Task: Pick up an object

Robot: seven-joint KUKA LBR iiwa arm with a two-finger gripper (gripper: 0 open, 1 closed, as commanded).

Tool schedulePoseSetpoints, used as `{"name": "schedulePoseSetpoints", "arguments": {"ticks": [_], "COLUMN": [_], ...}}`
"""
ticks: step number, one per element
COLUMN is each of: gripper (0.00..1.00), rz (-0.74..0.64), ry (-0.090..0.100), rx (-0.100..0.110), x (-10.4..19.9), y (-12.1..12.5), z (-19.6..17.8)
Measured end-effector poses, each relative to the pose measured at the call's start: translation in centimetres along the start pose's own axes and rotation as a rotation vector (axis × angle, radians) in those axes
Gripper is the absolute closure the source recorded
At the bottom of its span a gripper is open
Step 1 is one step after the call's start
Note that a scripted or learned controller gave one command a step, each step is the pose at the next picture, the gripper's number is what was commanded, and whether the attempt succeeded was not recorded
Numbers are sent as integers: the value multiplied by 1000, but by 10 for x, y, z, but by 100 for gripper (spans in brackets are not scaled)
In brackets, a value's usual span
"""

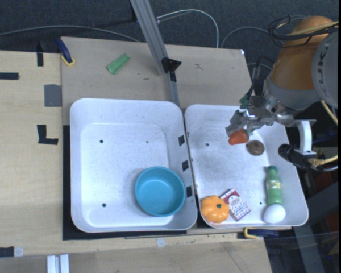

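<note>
The gripper (242, 127) grasps a red object (237, 137) above the right bin (216, 169), near its far edge, just beside 1 brown ball (255, 148).

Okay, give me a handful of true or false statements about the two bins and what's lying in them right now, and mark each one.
1. The blue bowl sits in the left bin. True.
2. The orange pumpkin lies in the left bin. False: it is in the right bin, at its near left corner.
3. The green bottle lies along the right bin's right side, with a white egg just below it in the view. True.
4. The gripper hangs over the left bin. False: it is over the right bin, just above a red object.
5. A green block lies on the bench outside the bins. True.
6. The brown round object sits inside the blue bowl. False: it lies in the right bin beside the red object.
</note>
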State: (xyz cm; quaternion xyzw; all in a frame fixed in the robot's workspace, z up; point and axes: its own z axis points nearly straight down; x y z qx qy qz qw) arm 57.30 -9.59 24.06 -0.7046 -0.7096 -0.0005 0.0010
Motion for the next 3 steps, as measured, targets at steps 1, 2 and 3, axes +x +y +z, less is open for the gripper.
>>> {"name": "schedulePoseSetpoints", "arguments": {"ticks": [1, 2, 3], "gripper": [100, 100, 100], "rz": [1, -1, 1], "ry": [0, 0, -2], "rx": [2, 1, 2], "x": [51, 114, 157], "y": [-3, 2, 15], "z": [3, 3, 12]}}
